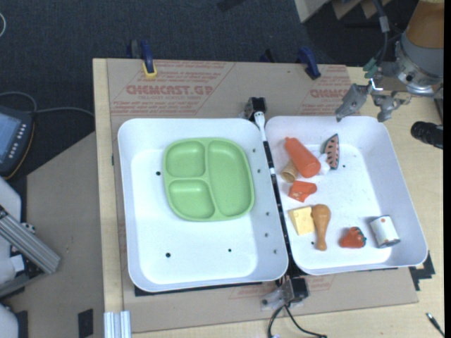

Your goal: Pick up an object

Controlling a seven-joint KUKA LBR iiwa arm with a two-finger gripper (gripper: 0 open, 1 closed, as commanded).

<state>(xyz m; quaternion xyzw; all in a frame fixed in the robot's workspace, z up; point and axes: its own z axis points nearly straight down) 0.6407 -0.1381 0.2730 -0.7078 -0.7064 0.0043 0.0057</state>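
Gripper [366, 105]: fingers spread wide, holding nothing, above right bin's [402, 182] far rim.
Nearest item: probably a watermelon slice [330, 151].

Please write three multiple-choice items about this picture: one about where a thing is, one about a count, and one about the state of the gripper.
1. Where is the green divided plate?
A. in the left bin
B. in the right bin
C. on the cardboard

2. How many compartments does the plate have?
A. two
B. three
C. five

3. What is the state of the gripper?
A. shut on the slice
B. shut on the can
C. open, holding nothing

Answers:
1. A, it lies inside the left bin.
2. B, two small compartments and one long one show.
3. C, the jaws stand apart above the far rim of the right bin, nothing between them.
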